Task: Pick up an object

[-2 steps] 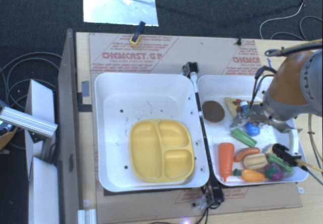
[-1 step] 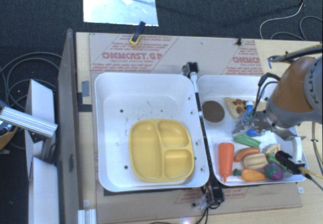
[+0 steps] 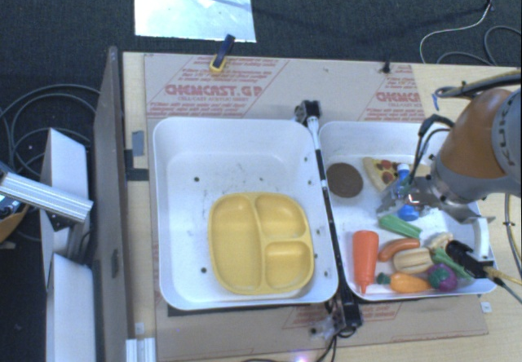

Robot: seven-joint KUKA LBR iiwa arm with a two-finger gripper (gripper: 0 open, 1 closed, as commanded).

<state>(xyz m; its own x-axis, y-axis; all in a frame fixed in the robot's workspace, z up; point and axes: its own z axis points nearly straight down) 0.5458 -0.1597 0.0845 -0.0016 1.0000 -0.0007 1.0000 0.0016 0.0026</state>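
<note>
1. Two shallow white bins sit side by side on a brown board on the table [image 3: 245, 79], seen from above at a slant.
2. Red printed lettering on the board above the left bin [image 3: 183, 156] reads roughly "CHEMCAST GP"; the same print repeats, partly cut off, above the right bin [image 3: 359, 136]. Smaller lines of red text under it are too fine to read.
3. Inside the left bin lies a yellow divided plate [image 3: 261, 242] with three compartments, resting toward the bin's near right corner.
4. Toy foods fill the right bin. A brown round patty [image 3: 344, 179] lies near its left wall, with a pizza slice [image 3: 381, 171] just beside it, to its right.
5. An orange carrot [image 3: 364, 258] stands out along the near left side, thick end up, tapering toward the bin's front edge.
6. A green pod-shaped piece [image 3: 400, 226] lies slanted near the middle; a hot dog [image 3: 400, 249] in reddish orange and a pale bun-like piece [image 3: 414, 260] sit just below it.
7. An orange piece [image 3: 408, 283] and a purple-and-green piece [image 3: 443, 276] lie along the front wall.
8. Reaching in from the right, the grey arm with its orange band [image 3: 481, 136] hangs over the right bin. Its gripper [image 3: 405, 199] is low among the toys, between the pizza slice and the green piece, with a small blue object [image 3: 401, 181] right at it. I cannot tell how the gripper is set or whether it has anything.
9. A yellow-and-blue clip [image 3: 220, 59] lies on the board's far edge.
</note>
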